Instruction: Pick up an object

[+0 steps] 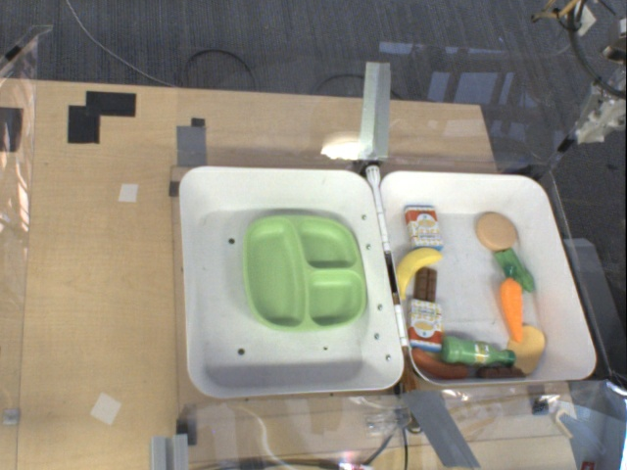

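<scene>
Right shallow white bin [549,209], on the wooden tabletop [88,292]: small red-and-white carton [422,228], yellow banana [413,263], brown bar [425,284], second carton [424,322], green bottle [477,351], orange carrot [511,307], tan round disc [497,230]. A reddish-brown item [438,365] lies partly hidden under the bottle; its kind is unclear. Left white bin [211,360] holds a green divided plate [299,270].

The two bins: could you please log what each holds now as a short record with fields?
left bin: green divided plate
right bin: toy food
along its left wall: two small cartons, banana, chocolate bar
near its front: green bottle, sausage
on its right side: wooden spoon, carrot
</scene>
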Robot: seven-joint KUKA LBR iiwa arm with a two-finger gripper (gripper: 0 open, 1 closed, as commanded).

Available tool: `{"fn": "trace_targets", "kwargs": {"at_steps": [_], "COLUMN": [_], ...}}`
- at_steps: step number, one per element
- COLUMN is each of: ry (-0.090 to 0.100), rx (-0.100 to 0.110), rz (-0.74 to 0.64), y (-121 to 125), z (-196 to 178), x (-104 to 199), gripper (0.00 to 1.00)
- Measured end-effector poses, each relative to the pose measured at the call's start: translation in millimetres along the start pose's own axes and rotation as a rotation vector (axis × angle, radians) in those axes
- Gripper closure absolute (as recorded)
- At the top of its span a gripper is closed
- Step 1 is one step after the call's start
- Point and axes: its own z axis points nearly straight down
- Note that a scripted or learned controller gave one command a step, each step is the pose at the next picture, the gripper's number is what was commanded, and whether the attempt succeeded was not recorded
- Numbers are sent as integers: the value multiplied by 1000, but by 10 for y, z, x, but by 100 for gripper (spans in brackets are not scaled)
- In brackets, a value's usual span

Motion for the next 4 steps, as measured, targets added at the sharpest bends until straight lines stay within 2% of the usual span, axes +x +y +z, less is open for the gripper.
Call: {"fn": "trace_targets", "kwargs": {"at_steps": [3,4], "ry": [-15,0], "rx": [31,-21], "rz": [4,-372], "y": [-43,32], "z": [-423,570], "x": [-58,22], "gripper": [100,100]}}
